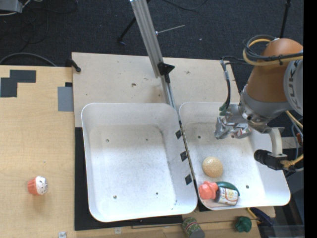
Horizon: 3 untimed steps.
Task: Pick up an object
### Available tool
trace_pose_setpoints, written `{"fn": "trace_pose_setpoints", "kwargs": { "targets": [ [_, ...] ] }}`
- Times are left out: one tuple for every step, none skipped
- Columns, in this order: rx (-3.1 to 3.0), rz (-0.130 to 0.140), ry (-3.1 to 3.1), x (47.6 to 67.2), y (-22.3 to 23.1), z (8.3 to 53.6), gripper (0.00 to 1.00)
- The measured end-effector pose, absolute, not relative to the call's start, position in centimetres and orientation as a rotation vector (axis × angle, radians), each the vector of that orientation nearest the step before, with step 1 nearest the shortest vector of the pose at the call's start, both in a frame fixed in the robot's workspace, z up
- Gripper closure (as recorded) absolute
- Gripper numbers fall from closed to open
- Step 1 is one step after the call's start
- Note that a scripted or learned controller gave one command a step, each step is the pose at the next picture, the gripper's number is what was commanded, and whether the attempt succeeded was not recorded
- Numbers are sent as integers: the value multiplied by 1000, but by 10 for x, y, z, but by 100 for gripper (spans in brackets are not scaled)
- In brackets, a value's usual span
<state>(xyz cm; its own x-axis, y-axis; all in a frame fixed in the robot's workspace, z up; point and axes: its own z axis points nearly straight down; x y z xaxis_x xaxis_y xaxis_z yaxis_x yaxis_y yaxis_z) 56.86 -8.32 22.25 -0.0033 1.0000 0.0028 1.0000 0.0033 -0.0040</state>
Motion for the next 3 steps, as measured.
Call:
{"fn": "trace_pose_setpoints", "kwargs": {
  "targets": [
    [-2213,2,-2222,565,-37,226,100],
    [-2214,0,-2224,577,16,235,100],
    [-2215,1,-2224,578,59,233,100]
  ]
}}
